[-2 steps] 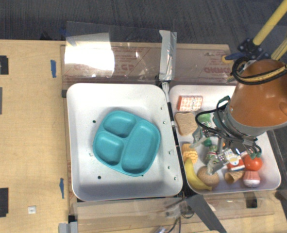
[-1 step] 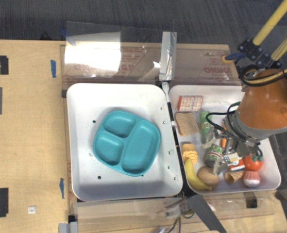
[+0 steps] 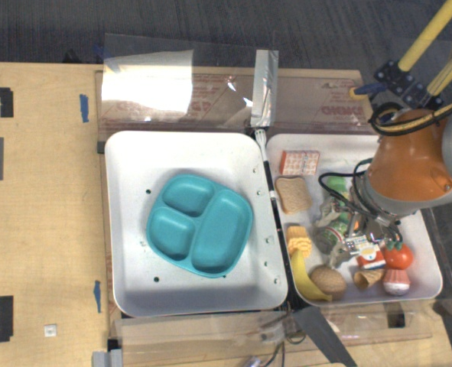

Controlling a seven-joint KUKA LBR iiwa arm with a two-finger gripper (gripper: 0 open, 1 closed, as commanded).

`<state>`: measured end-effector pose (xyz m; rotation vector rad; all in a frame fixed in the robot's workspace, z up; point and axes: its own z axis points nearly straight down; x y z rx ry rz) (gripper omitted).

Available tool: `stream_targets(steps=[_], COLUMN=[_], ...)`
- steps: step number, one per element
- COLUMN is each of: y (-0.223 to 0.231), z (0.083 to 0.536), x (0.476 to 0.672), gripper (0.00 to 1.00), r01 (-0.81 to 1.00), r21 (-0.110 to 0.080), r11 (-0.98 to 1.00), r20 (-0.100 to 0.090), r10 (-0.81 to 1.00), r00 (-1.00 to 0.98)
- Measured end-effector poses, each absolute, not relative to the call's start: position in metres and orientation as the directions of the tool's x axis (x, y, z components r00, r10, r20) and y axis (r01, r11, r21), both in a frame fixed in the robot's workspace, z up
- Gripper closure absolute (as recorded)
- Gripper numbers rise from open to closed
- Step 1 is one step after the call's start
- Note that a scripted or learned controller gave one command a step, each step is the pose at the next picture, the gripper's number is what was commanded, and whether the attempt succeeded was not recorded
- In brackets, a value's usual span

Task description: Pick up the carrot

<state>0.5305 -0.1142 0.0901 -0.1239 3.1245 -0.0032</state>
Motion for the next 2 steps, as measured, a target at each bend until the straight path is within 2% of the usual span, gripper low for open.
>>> stream_targets(steps=[1, 2], y=[-0.156, -0.156], z=[0.089, 0.103], x=[0.553, 0.557], gripper=[0.0, 1.0], r01=[0.377, 0.375], r21=[0.003, 0.004], r11=[0.926, 0.927], r20=[-0.014, -0.027], r10=[0.377, 0.375], r00=[-0.926, -0.927])
